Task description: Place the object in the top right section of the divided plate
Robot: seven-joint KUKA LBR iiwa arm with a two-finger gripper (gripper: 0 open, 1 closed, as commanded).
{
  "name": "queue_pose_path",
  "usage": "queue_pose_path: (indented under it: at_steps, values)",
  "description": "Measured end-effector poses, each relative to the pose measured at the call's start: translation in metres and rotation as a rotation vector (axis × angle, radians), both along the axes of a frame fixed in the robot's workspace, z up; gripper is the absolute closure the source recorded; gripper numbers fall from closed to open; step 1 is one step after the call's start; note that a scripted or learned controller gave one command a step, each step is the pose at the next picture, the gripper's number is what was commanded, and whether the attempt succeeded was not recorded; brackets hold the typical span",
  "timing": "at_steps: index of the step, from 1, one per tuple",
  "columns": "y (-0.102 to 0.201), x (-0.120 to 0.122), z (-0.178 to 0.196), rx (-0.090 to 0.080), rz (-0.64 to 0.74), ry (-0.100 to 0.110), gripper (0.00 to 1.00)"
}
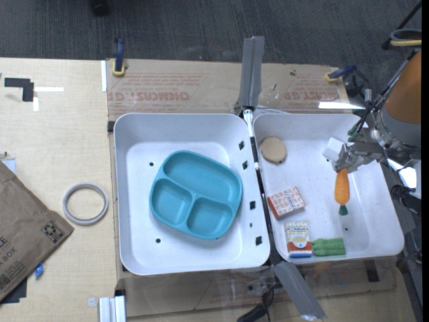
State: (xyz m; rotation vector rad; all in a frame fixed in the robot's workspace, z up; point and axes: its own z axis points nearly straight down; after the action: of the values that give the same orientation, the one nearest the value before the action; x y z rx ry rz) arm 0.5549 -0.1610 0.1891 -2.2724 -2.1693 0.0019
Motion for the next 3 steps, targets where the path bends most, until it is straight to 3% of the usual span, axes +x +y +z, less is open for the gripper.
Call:
queue_pose_path:
  at_steps: [1, 2, 3]
  values:
    - [-0.045, -0.077, 0.019, 0.000, -0.004, 0.002, 1.00]
    - [-0.048, -0.076, 0.119, -0.002, 0.357, -0.002, 1.00]
    - [-0.061, -0.076, 0.139, -0.002, 0.649, -0.002, 1.00]
